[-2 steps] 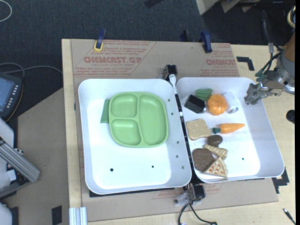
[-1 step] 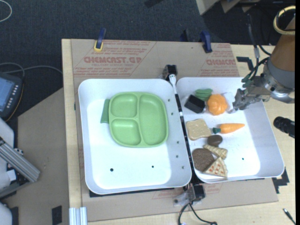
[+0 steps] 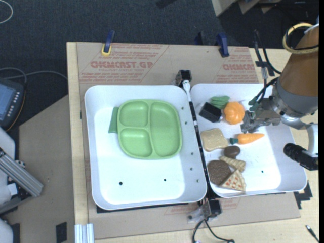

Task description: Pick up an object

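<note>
Here pincer (image 3: 253, 127) hovers over carrot (image 3: 249, 138).

Glossy white plastic bins (image 3: 101, 135) sit on a matt cardboard sheet (image 3: 152, 59) (printed red), holding a smooth green plastic tray (image 3: 149, 128).

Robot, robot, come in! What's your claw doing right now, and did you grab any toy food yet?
Gripper low in right bin, beside toy orange, above toy carrot. Nothing seen held. Food crowded close: bread slice, pizza slice.
</note>
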